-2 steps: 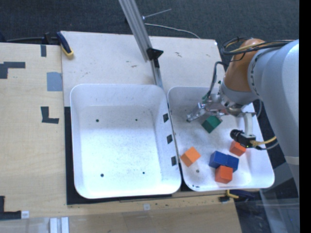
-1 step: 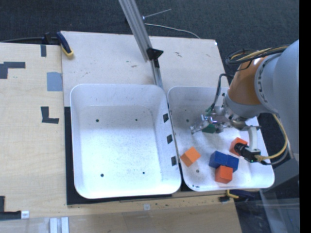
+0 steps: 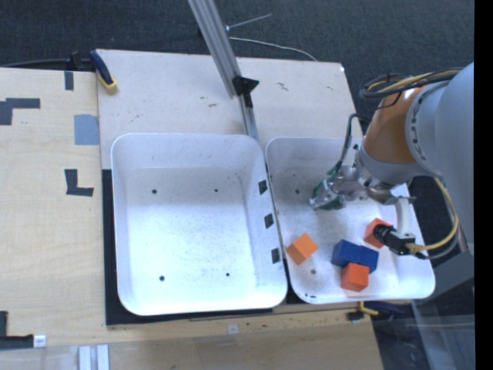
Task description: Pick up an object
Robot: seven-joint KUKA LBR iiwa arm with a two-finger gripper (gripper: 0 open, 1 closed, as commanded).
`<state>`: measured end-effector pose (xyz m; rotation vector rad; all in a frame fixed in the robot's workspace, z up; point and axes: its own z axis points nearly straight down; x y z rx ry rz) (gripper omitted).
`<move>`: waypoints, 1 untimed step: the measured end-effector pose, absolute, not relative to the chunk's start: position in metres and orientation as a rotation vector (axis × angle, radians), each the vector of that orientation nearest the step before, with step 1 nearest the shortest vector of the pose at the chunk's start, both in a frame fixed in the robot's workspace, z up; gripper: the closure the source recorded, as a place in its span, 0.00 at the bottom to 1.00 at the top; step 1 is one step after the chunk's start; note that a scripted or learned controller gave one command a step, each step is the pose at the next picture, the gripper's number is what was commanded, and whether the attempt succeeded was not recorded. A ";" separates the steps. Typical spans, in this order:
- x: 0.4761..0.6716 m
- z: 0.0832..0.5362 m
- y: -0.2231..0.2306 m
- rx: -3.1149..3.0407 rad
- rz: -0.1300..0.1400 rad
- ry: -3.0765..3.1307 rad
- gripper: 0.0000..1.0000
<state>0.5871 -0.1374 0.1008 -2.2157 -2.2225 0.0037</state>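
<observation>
Right bin (image 3: 308,156) holds, below the claw (image 3: 326,197), whose finger state cannot be determined, a dark blue block (image 3: 354,253) lower right, a red-orange block (image 3: 355,277) touching beneath it, an orange cube (image 3: 303,247) just lower left, apart.

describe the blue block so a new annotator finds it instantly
Go to the right-hand shallow white bin, near its front right corner. The dark blue rectangular block lies there, touching a red-orange cube at its front edge. It is the one blue piece; its neighbours are all orange or red.
</observation>
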 end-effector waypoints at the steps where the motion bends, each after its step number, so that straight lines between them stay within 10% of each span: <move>1: 0.620 0.197 -0.046 -2.212 -0.011 -2.235 1.00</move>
